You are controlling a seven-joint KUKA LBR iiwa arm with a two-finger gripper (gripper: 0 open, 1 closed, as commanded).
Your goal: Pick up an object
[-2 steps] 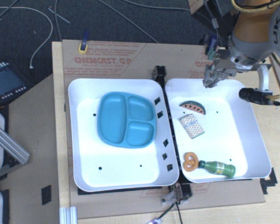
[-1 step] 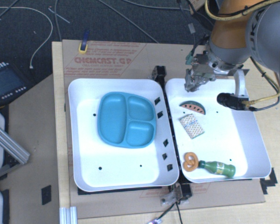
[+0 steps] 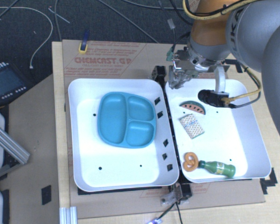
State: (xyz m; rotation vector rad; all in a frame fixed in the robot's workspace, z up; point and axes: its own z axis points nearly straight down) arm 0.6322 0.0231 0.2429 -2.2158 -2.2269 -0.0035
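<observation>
My gripper (image 3: 178, 80) hangs over the far left corner of the right bin (image 3: 252, 139), close to the divider between the bins. Nothing is visibly held in it. In front of it in that bin lie a watermelon slice (image 3: 192, 107) and a patterned white packet (image 3: 192, 125). Nearer the front edge are a pretzel (image 3: 190, 161) and a green bottle (image 3: 218, 168) lying on its side. A blue divided plate (image 3: 127, 119) rests in the left bin (image 3: 84, 143).
The grey arm with its orange band (image 3: 217, 8) fills the upper right and overhangs the back of the right bin. A black cable fitting (image 3: 213, 97) hangs beside the watermelon slice. Cardboard (image 3: 107, 55) lies under both bins.
</observation>
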